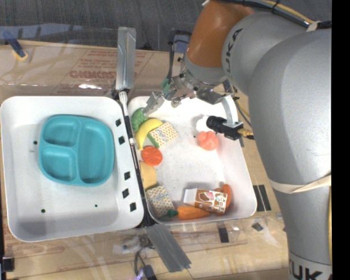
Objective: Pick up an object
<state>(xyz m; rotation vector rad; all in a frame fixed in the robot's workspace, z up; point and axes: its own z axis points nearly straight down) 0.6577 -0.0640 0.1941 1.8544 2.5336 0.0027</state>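
Note:
My gripper (162, 98) hangs over the far left corner of the right bin (236, 156), just above the green toy (138, 119) and the banana (147, 130). Nothing shows in it. Next to the banana lies a checkered waffle piece (164, 134), with a red-orange tomato (151, 156) below it. A pink fruit (207, 140) rests near the bin's right wall. Along the near edge lie a second waffle piece (159, 198), a carrot (189, 213) and a brown-and-white carton (207, 199).
The left bin (23, 203) holds a teal divided plate (76, 149). A black-clipped divider (130, 156) separates the bins. The arm's grey bulk (280, 98) covers the right side, and a black fitting (221, 125) juts over the right bin's far wall.

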